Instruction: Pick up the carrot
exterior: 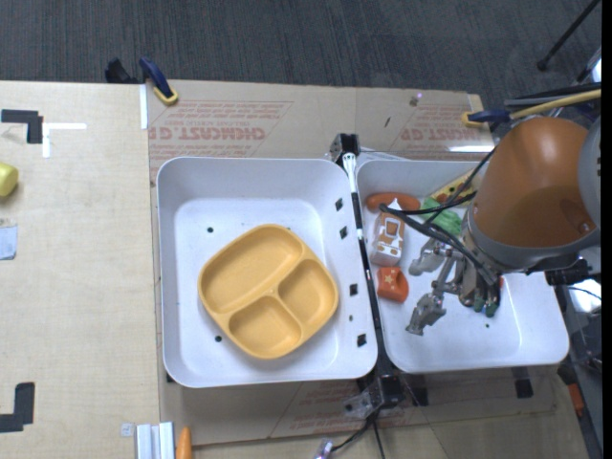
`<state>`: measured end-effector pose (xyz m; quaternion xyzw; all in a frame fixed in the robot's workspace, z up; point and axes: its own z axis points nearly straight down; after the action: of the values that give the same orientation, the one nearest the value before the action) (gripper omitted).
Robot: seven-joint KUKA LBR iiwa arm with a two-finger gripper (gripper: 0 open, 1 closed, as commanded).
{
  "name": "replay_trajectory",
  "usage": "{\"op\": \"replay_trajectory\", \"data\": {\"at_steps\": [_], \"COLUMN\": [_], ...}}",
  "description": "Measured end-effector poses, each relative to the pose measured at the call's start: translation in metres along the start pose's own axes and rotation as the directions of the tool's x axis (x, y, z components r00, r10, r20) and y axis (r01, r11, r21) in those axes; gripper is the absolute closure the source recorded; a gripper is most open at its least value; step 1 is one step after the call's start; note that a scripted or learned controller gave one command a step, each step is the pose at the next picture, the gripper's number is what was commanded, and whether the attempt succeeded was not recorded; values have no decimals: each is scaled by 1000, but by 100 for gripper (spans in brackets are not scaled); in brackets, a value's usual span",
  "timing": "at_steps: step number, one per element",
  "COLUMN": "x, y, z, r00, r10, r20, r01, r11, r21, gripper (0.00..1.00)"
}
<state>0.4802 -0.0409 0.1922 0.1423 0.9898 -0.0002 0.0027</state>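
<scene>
The tool (427, 311) hovered over the right bin (535, 347), its grip state unclear, while the carrot (393, 202) lay at its 11 o'clock, apart.

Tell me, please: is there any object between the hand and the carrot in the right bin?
Yes. The hand hangs low in the right bin. The carrot lies at the top left corner. A small white and orange box and a red piece lie between them, along the left wall.

Grey arm (574, 242), orange band, black cables, metal claw (426, 316)
</scene>
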Motion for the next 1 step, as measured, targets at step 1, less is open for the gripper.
{"op": "replay_trajectory", "data": {"at_steps": [1], "x": [27], "y": [90], "z": [1], "r00": [999], "r10": [32], "r20": [-2], "r01": [-32], "r11": [999], "r21": [-1], "gripper": [0]}}
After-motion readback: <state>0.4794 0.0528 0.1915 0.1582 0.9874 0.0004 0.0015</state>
